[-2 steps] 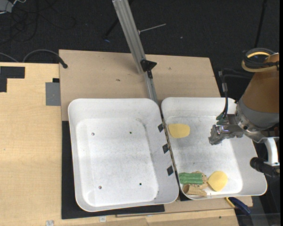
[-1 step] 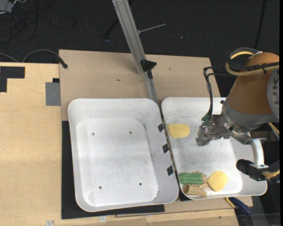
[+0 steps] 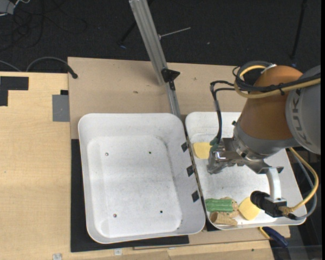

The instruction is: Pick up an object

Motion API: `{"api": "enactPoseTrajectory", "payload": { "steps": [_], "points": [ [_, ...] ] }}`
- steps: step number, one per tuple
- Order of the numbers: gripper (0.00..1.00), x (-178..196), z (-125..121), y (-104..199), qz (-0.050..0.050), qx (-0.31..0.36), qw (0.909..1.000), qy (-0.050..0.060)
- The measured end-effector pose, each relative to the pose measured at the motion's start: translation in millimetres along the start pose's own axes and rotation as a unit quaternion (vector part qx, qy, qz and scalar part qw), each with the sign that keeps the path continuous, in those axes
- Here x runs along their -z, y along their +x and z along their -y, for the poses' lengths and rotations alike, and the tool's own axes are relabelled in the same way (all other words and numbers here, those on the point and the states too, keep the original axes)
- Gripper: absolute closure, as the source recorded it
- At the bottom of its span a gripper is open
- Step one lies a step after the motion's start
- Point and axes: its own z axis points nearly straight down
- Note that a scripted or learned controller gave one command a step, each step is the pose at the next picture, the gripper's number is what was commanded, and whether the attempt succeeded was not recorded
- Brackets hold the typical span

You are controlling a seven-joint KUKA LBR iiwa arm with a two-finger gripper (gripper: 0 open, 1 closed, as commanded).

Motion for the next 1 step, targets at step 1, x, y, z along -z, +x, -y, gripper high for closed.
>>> {"api": "enactPoseTrajectory", "payload": {
  "steps": [1],
  "points": [
    [1.0,2.8,10.0,45.7,0.0,-0.001,1.0,0.0]
  ]
}}
